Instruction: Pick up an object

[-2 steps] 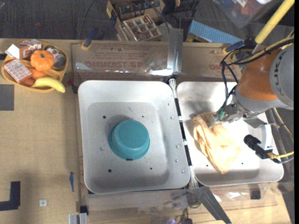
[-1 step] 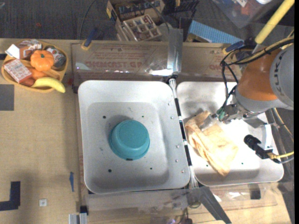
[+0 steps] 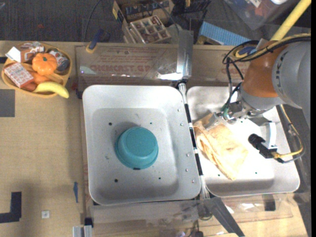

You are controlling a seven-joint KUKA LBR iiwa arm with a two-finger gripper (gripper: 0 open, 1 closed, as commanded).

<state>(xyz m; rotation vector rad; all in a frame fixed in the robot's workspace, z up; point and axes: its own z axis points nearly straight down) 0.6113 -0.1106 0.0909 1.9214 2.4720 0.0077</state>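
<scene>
Arm: grey KUKA arm with an orange band above the wrist [image 3: 276,68], the item standing highest toward the camera, entering from the right of the view over the right-hand shallow white bin [image 3: 284,181], with black and yellow cables looped about it. Gripper: two-finger gripper [image 3: 217,120] lowered into the upper left part of that bin, its tip at the upper edge of the cloth; whether the fingers are open or closed cannot be told, nor whether anything is between them. Cloth: crumpled tan, yellowish cloth [image 3: 222,149], lying on the floor of the right bin toward its left wall, spreading down from the gripper's tip to about the bin's middle. Fitting: small black cylindrical part [image 3: 260,144], to the right of the cloth, apart from it, joined to a yellow-and-black cable. Left-hand shallow white bin [image 3: 98,107]: adjoins the right bin, a metal divider strip between them. Bowl: teal round plastic bowl [image 3: 138,147], overturned, resting near the middle of the left bin's floor, well apart from the gripper. Dish: yellow shallow dish of toy food [image 3: 12,80], on the wooden bench at the far left, bearing a small orange pumpkin [image 3: 44,63], a yellow banana [image 3: 53,88] at its lower rim and small printed boxes. Clear plastic sheeting lies on the bench just behind the bins.
</scene>
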